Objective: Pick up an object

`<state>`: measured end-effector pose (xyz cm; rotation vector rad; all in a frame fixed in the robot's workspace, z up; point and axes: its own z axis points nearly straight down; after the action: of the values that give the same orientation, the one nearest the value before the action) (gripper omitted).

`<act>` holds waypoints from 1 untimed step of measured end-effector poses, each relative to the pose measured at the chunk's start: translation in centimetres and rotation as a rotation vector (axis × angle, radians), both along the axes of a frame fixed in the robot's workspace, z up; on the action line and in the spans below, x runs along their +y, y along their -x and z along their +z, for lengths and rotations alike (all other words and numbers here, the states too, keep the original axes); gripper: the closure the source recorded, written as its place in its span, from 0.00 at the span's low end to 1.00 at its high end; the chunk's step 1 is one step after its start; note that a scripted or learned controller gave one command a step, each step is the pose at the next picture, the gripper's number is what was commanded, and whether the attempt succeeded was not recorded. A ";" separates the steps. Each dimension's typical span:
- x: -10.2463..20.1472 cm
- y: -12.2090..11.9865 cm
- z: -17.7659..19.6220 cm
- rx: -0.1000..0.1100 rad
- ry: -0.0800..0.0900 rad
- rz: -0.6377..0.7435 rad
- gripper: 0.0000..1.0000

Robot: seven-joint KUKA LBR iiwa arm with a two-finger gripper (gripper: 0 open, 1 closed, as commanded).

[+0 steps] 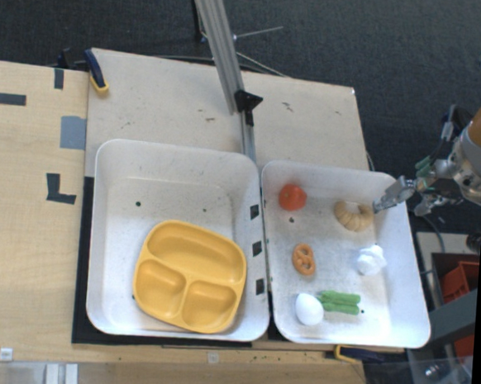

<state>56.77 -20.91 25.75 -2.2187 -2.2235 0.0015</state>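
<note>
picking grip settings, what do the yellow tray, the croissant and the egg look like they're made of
Yellow tray: likely moulded plastic, going by its even colour, soft sheen and rounded compartments.
Croissant: probably a toy in plastic or rubber; tan and matte, with ridged segments, too small to be sure.
Egg: smooth white, slightly glossy, so hard plastic seems likely, though it could be real.

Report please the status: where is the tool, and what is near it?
Tool at right bin's upper right rim, holding nothing. Croissant nearest, just left of it. Tomato, pretzel further left.
</note>
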 end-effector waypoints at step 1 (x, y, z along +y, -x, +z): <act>0.0 0.0 0.0 0.000 0.000 0.000 0.00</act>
<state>56.77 -20.91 25.75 -2.2186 -2.2236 0.0018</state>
